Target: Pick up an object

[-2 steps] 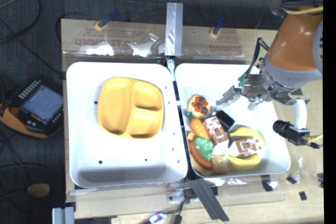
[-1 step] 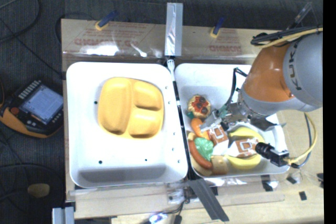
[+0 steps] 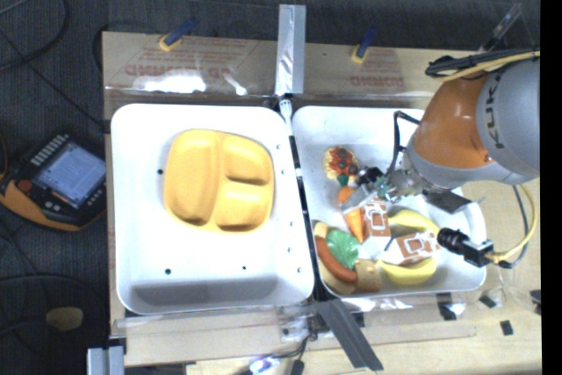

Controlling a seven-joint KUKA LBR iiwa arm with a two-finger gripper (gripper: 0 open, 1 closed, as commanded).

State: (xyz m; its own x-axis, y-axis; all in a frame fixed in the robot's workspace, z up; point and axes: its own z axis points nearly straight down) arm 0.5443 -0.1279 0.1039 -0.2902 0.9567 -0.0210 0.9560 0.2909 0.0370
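Clutter of small toy food fills the lower part of the right white bin (image 3: pixel 457 272): a yellow plastic banana (image 3: pixel 411 270), an orange carrot-shaped wedge (image 3: pixel 354 222), a red sausage-like piece with a green leafy bit (image 3: pixel 338 252), two small white-and-orange cartons (image 3: pixel 376 217), and a round pizza-patterned disc (image 3: pixel 340 161) lying a little apart toward the bin's upper left. These look like hollow moulded plastic, so I judge them light, stiff and rather slick; they would skid or roll if nudged off-centre. The banana seems the likeliest pick, best taken across its narrow middle, though a carton rests on it and neighbours touch it. The disc, lying flat and by itself, offers less to pinch.

The left white bin (image 3: pixel 132 215) holds one large yellow moulded tray (image 3: pixel 217 178) with divided compartments, lying near the bin's middle; it looks rigid and too broad for a two-finger pinch except at its rim.

The end effector (image 3: pixel 379 182) hangs over the right bin, just above the carrot and cartons, below the arm's orange band (image 3: pixel 448 132). Whether it is wide or narrow cannot be told, and nothing is visibly held.

The surface (image 3: pixel 123 57) beneath both bins is brown board.
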